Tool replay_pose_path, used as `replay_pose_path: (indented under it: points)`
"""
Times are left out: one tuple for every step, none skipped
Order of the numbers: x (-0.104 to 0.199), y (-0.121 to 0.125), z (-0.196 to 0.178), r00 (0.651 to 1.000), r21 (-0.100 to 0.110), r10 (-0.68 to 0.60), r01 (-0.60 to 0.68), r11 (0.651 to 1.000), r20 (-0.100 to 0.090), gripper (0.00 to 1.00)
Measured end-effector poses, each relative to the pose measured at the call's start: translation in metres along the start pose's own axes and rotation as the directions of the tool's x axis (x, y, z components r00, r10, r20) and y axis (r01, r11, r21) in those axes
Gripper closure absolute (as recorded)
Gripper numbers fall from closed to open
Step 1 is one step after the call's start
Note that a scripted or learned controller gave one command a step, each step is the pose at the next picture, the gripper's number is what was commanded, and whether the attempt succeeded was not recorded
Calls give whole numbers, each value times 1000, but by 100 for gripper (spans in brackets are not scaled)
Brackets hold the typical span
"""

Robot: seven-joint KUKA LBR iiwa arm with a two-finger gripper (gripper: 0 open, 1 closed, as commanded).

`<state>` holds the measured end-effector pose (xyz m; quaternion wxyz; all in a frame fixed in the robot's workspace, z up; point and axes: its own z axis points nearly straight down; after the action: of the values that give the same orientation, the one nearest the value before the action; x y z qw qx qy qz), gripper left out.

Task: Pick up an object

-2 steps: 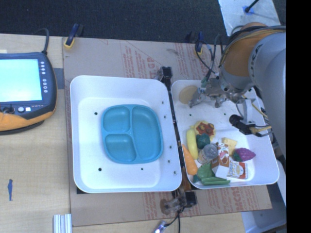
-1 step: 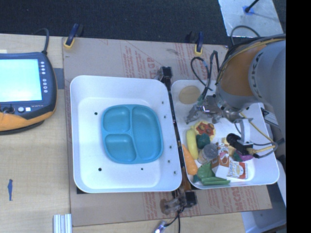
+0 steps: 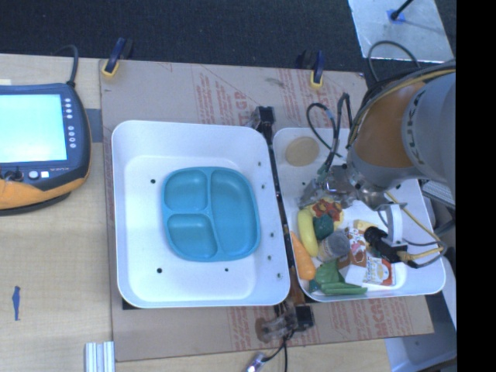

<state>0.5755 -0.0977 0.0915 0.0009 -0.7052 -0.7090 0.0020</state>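
The right bin holds a heap of small items: a yellow banana, an orange carrot, a teal piece, a grey lump, green pieces, and a white packet with red print. A tan disc lies at the bin's far end. My gripper is low over the heap's far side, just above the banana and the teal piece. The wrist covers its fingers.
The left bin holds a blue divided plate. A teach pendant lies at the far left of the bench. Cables loop over the right bin's far end. Clamps hold the cardboard sheet at the back.
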Motion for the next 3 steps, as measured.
replay_pose_path:
  points:
    - [5,9,0,1000,-2,0,0,1000,0,0]
    - [2,81,-1,1000,-2,2,-2,1000,-2,0]
    - [-39,-26,0,1000,1,2,-2,1000,0,0]
